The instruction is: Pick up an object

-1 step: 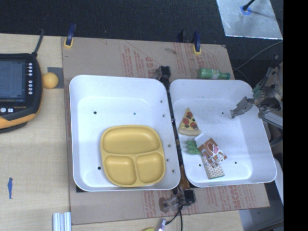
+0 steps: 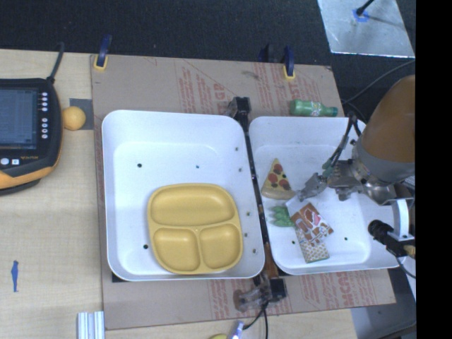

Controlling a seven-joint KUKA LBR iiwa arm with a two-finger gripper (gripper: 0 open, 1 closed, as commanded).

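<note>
Right bin [image 2: 353, 260], pizza slice [image 2: 276, 179] just left of tool [image 2: 311, 188]

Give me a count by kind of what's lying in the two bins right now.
Yellow divided tray, left bin: 1
Toy pizza slice, right bin: 1
Green toy, right bin: 1
Patterned red-and-white packet, right bin: 1
Total: 4
The gripper hangs over the right bin, near the pizza slice.
</note>
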